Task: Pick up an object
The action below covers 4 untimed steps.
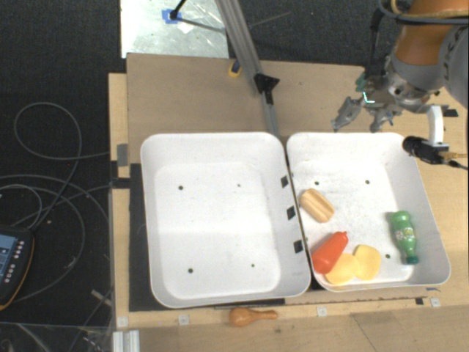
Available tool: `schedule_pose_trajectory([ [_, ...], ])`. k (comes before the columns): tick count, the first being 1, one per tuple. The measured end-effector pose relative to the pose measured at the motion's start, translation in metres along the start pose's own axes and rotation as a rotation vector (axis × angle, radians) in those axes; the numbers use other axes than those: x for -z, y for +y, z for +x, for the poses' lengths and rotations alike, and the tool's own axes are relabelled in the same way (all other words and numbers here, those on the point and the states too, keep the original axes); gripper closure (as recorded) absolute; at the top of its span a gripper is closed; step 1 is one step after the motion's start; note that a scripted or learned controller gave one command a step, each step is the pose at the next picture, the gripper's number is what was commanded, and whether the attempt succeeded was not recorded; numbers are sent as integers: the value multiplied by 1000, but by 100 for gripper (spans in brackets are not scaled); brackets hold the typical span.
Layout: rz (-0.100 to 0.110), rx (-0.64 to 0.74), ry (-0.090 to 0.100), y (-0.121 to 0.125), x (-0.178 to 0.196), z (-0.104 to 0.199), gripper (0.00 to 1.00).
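From where I stand, the grey two-finger gripper hangs over the far rim of the right-hand shallow white plastic bin, its fingers spread apart with nothing between them. It sits high, not yet down among the things.

Everything worth grabbing lies well on the near side of it. Closest is the tan, sausage-shaped bread roll, a little to its left and toward me. Beyond that, in the bin's near corner, a red pepper-like toy leans against two pale yellow rounded pieces, touching them. The small green plastic bottle lies apart, by the bin's right wall. The left-hand white bin lies well to the gripper's left, and an orange pear-shaped toy rests on the bench outside both bins, farthest from it.

I'd judge the pick hardly begun: no object chosen, none touched. The whole approach, descent, closing and lift remain.
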<state>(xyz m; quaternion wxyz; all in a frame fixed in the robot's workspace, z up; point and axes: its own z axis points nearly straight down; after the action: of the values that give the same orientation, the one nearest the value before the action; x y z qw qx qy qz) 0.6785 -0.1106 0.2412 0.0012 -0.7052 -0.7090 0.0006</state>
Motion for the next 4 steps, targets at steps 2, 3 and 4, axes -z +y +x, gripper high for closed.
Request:
schedule_pose_trajectory([
  [2,0,-4,-1,0,-42,-8,0],
  [3,-1,-5,-1,2,-84,-10,0],
  [4,0,-4,-1,-3,-127,-7,0],
])
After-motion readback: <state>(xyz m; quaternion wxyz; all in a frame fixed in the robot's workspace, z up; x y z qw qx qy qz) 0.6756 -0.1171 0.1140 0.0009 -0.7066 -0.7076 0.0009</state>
